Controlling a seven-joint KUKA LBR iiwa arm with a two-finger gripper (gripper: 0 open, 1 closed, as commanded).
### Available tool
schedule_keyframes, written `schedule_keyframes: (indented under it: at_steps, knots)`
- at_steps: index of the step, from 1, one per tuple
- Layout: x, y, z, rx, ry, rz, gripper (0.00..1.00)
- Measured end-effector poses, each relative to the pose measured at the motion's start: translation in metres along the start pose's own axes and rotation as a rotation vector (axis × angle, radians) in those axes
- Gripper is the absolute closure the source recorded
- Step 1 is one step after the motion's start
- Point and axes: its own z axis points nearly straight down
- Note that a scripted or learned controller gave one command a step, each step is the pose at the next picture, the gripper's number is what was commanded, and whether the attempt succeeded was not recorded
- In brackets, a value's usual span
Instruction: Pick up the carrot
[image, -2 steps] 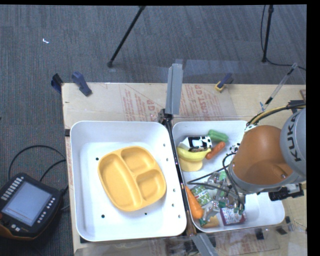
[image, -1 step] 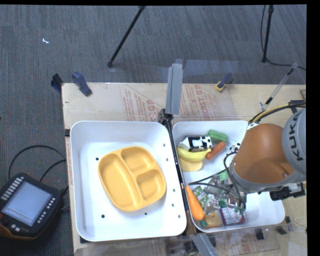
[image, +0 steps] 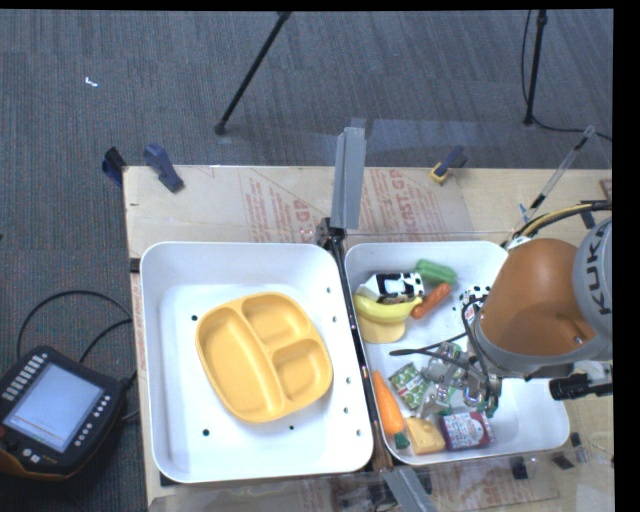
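In the camera view, at the left wall of the right bin (image: 520, 425), the carrot (image: 388, 400) lies lengthwise, orange body toward the middle of the wall and green top toward the near-left corner. It rests close against the wall, which leaves little room on that side for a finger. Nothing grips it.

The hand (image: 455, 385) hangs over the near middle of the same bin, above a clutter of small packets, well to the right of the carrot. Whether it is open or closed I cannot tell; the metal parts blur into the items beneath. The arm's orange band (image: 535, 300) covers the bin's right side.

Toward the far-left corner sit a banana (image: 385, 306), a black-and-white cow-patterned carton (image: 398, 286), a green vegetable (image: 437, 271) and a second small carrot-like piece (image: 431, 301). A cheese wedge (image: 424, 436) and a red packet (image: 465, 430) lie along the near edge.

The left bin (image: 170, 270) carries a yellow divided plate (image: 264, 355), likely set as a drop-off place.

Judgement: the grasp has not begun.
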Motion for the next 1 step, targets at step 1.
schedule_keyframes:
  at_steps: [1]
  knots:
    - [0.0015,0.021,-0.0428,0.001,0.002,-0.116,1.0]
